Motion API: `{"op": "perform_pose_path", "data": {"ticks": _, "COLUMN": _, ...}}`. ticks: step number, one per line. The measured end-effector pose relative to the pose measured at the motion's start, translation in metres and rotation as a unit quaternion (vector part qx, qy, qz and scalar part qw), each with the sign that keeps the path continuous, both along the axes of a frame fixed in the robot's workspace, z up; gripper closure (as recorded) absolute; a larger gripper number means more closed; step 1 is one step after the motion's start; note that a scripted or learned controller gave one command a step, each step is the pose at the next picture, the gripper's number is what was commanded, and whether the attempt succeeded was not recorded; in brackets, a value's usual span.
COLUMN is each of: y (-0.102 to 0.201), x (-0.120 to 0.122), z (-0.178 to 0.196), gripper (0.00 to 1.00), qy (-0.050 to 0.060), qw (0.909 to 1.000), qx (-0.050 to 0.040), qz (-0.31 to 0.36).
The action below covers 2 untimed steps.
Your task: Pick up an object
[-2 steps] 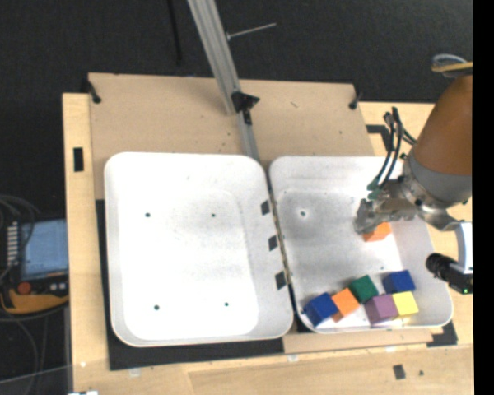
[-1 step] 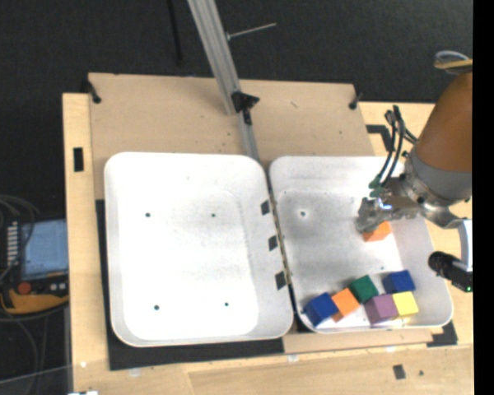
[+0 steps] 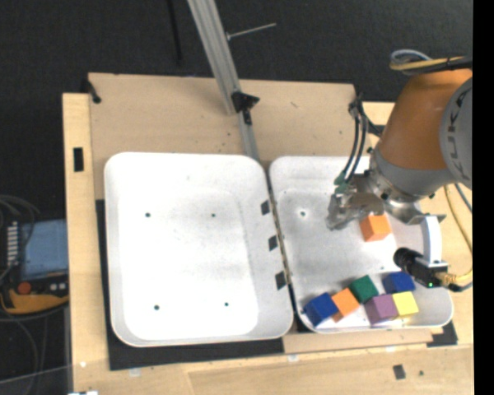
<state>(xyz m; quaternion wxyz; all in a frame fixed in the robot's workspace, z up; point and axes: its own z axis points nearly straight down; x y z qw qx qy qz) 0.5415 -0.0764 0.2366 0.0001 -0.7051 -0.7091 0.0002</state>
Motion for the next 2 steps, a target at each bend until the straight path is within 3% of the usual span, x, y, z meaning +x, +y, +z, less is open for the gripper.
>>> {"op": "perform_pose_path", "data": {"ticks": 2, "y": 0.098, "x": 0.01, "z": -0.01, "gripper": 1.0, "qy": 0.0, "qw": 1.0, "qx": 0.0005, "qz": 0.0}}
